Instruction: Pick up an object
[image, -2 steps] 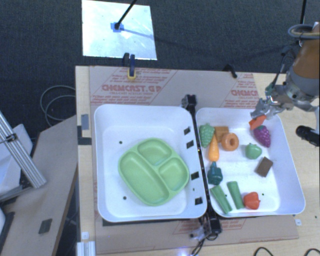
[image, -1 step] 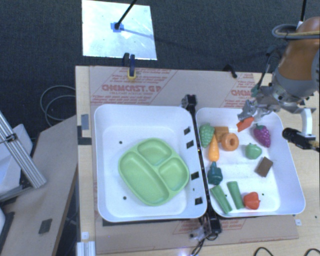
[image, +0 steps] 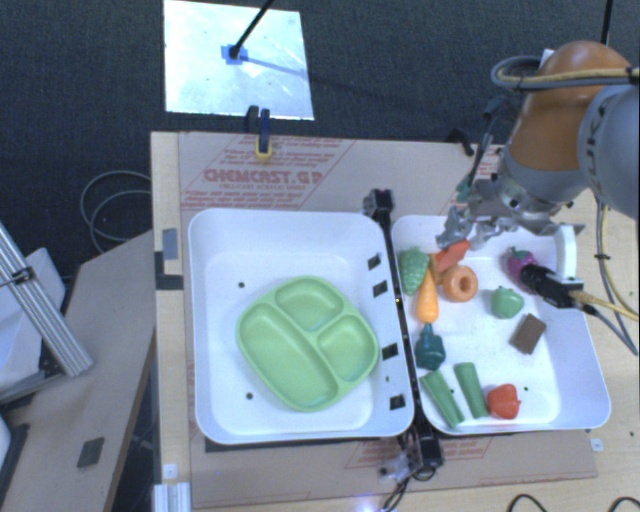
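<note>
Camera view is looking down on two white bins, and reading across from the left, the left bin (image: 215, 300) is carrying a pale green divided plate (image: 306, 342), smooth moulded plastic with three rounded wells, lying flat near the middle. A black clamp strip (image: 392, 310) is running between the bins.

Moving into the right bin (image: 585, 385), toy foods are lying scattered: a knobbly green leafy piece (image: 412, 268), an orange carrot (image: 427, 297) tapering downward just beside it, a dark teal piece (image: 430, 348) below, two flat green sticks (image: 455, 390) near the front wall, and a glossy red piece (image: 503, 400) touching them. Further right are sitting a tan ring like a doughnut (image: 460, 284), a small green pepper shape (image: 506, 301), a brown block (image: 527, 333) and a purple piece (image: 519, 264).

Above the bin's back half, the gripper (image: 462, 240) is hanging low over a small red-orange piece (image: 452, 254), which is sitting at its tips beside the carrot's top. Whether it is gripping that piece, or is spread or pinched at all, cannot be told from this angle.

Judging by this, the pick is barely under way: the tool is down at a candidate, nothing is plainly lifted clear, and grasping and raising are remaining.
</note>
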